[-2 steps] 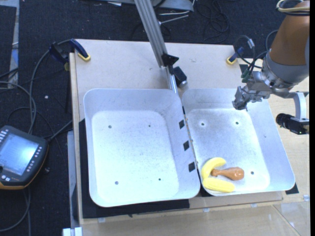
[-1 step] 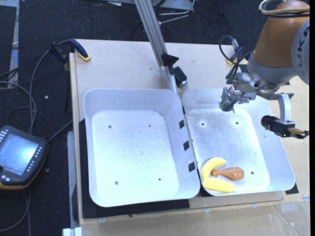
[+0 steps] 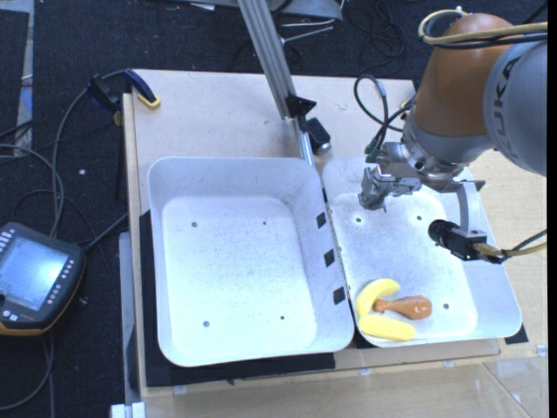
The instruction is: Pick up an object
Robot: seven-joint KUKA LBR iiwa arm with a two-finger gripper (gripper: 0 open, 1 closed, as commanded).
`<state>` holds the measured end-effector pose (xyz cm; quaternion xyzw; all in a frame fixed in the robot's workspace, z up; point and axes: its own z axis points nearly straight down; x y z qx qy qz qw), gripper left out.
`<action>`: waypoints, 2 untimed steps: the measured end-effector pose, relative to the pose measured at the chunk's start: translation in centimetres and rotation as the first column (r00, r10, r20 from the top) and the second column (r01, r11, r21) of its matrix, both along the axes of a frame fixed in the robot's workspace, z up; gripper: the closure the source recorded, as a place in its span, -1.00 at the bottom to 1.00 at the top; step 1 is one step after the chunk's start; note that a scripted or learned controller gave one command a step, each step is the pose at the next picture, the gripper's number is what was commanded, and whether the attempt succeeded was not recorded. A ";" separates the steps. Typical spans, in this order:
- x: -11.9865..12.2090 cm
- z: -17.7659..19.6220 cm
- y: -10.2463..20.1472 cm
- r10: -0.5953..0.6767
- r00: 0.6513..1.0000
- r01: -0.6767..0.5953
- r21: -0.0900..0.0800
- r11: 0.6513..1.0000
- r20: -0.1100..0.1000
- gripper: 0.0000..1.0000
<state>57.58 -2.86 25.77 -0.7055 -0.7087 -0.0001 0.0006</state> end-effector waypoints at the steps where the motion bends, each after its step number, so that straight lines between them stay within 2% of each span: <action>1: 0.0 0.3 4.9 0.000 1.000 0.000 0.000 1.000 0.001 1.00; 2: -1.0 0.5 10.2 0.000 1.000 0.000 0.000 1.000 0.000 1.00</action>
